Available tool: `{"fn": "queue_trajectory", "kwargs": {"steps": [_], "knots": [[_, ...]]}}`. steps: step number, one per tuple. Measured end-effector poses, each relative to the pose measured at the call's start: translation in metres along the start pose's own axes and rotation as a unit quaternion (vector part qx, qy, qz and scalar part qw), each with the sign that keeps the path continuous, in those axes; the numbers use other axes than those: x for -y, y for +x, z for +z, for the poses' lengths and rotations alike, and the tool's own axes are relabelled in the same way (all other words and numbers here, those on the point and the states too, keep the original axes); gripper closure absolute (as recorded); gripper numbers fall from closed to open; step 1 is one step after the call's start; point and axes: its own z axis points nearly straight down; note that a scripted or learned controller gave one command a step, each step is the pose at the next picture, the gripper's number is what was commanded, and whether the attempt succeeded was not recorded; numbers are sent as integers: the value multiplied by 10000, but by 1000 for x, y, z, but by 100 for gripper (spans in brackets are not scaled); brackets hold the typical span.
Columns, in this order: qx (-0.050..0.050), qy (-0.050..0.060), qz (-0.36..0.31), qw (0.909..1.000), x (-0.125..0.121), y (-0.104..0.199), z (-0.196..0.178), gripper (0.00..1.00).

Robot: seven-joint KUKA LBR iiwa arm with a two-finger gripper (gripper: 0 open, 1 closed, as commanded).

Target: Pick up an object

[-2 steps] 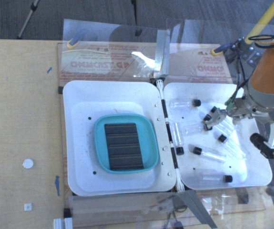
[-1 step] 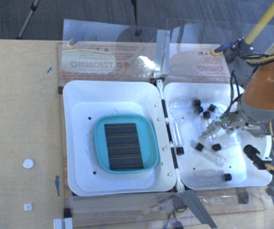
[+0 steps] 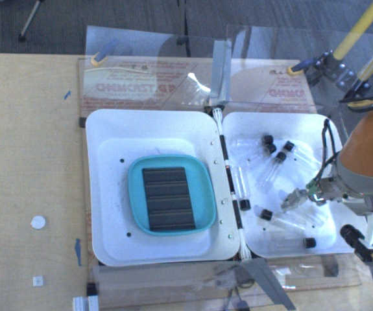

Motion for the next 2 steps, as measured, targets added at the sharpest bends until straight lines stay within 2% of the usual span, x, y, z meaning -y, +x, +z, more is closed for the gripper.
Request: {"fn": "queue_trajectory", "kwargs": {"steps": [1, 2], "knots": [[8, -10, 523, 9986, -86, 15, -25, 0], [14, -15, 460, 9989, -135, -4, -22, 0]]}}
